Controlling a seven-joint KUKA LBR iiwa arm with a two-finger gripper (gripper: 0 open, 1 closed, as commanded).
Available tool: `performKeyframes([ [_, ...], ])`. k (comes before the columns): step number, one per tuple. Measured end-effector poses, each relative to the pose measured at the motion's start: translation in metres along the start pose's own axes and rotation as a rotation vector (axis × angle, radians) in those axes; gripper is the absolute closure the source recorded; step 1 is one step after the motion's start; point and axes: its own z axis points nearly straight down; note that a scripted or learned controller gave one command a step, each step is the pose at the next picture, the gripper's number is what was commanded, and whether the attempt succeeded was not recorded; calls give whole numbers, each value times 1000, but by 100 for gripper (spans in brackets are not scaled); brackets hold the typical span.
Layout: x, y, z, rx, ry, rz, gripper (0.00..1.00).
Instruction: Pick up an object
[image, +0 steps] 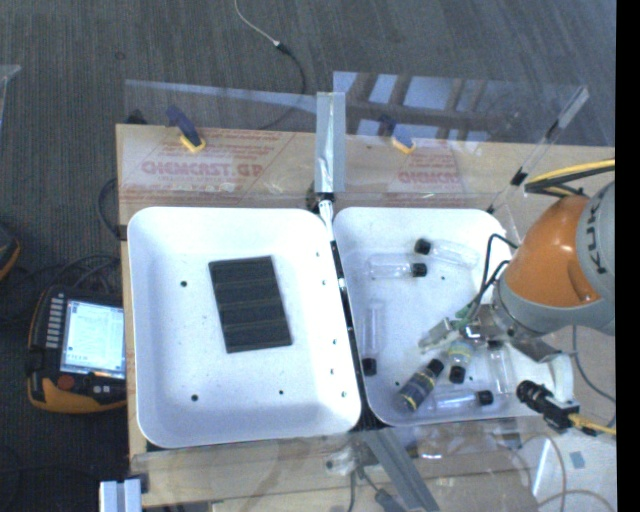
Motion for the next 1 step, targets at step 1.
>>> performKeyframes([
  [1,-53,87,-43,15,6,5,0],
])
